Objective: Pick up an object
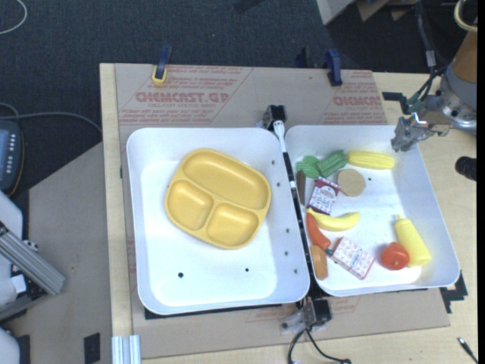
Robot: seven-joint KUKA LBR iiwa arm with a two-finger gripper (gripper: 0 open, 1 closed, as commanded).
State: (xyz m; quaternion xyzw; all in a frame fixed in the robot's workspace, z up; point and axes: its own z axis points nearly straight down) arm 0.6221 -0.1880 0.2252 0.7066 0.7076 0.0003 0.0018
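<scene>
The gripper [407,136] is hovering at the right bin's [439,226] far-right rim, its opening impossible to tell, with the corn cob [370,159] lying just left of it

Right bin [439,226]: toys crowd its left wall and near edge; open white floor in middle and along right wall. Corn [370,159] lies at far edge. Left bin [144,203]: yellow tray [218,198] takes centre, bare strip along near edge.
</scene>
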